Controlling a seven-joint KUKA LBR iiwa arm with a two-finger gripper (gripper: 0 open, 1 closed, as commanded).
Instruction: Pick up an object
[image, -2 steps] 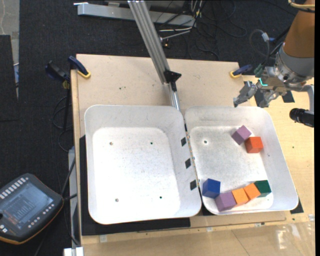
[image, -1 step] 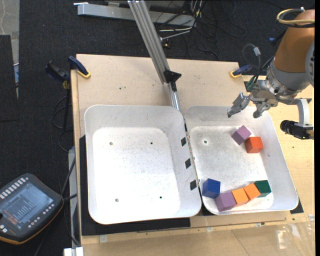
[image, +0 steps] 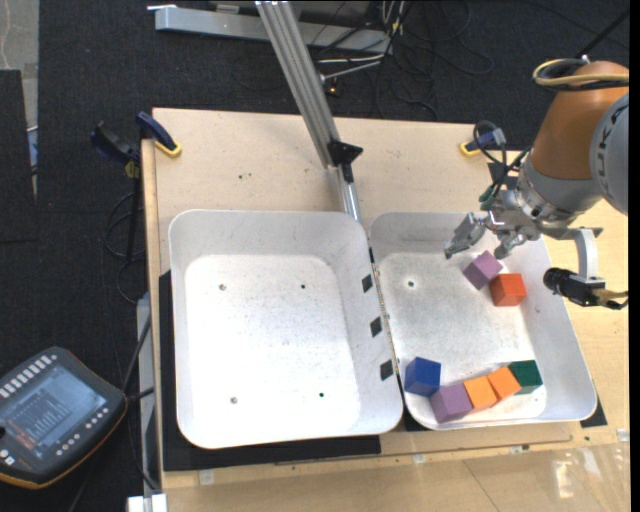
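Note:
My gripper (image: 488, 240) hangs over the far part of the right bin (image: 440, 310), its two fingers spread open with nothing between them. A purple cube (image: 483, 268) lies just in front of the fingertips, and an orange cube (image: 508, 289) touches it on the near right. Along the bin's near edge sit a blue cube (image: 422, 375), a second purple cube (image: 450, 401), a second orange cube (image: 481, 391) and a green cube (image: 523, 376), close together in a row.
The left bin (image: 270, 320) stands beside the right one, with black clips along the seam between them. A slanted metal pole (image: 310, 100) rises behind the bins. A teach pendant (image: 50, 410) lies off the bench at lower left.

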